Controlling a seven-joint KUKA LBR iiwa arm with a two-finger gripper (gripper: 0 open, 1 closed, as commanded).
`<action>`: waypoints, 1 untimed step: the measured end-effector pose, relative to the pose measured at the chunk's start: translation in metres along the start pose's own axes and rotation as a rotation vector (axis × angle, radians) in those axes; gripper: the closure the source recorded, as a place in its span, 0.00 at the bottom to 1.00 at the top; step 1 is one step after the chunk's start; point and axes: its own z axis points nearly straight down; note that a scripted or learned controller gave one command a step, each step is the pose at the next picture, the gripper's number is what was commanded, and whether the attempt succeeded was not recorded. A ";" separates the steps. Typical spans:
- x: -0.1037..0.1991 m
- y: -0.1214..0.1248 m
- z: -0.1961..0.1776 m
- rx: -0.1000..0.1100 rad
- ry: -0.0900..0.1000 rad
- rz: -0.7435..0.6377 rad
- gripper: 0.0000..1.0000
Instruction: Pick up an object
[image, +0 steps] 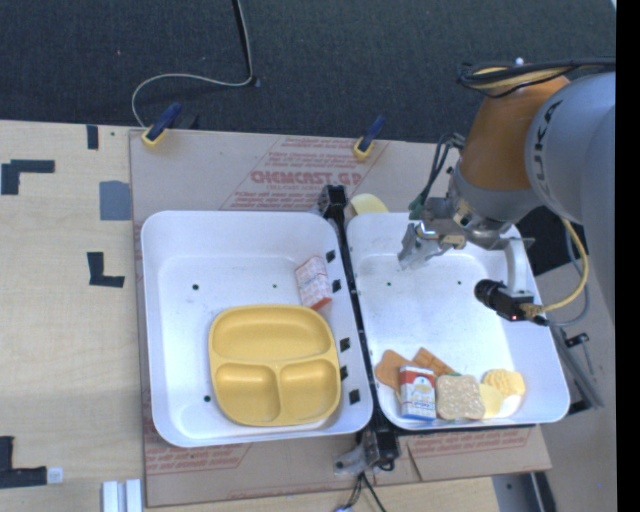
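Gripper (415, 247) hangs over the right bin (545, 350), toward its 11 o'clock corner, above bare floor w/ nothing under it. Can't tell how its jaws stand.

Pickable stuff in that bin sits bunched at 6 o'clock against the near wall: small can (418, 392), slice of bread (461, 397) touching it, orange crackers (395, 365) just behind, pale yellow chip-like piece (503, 385) at 5 o'clock. Probably slid there; wall crowding makes a grab awkward.

Left bin (160, 300): yellow divided tray (275, 362) at 6 o'clock, small carton (314, 281) at 3 o'clock by the shared wall. Yellow round thing (367, 204) lies outside, at the bins' 12 o'clock.

Judgement: arm's well apart from any target, so it needs to shift toward 6 o'clock before descending.
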 end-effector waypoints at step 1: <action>0.029 -0.012 0.003 0.002 0.002 -0.006 1.00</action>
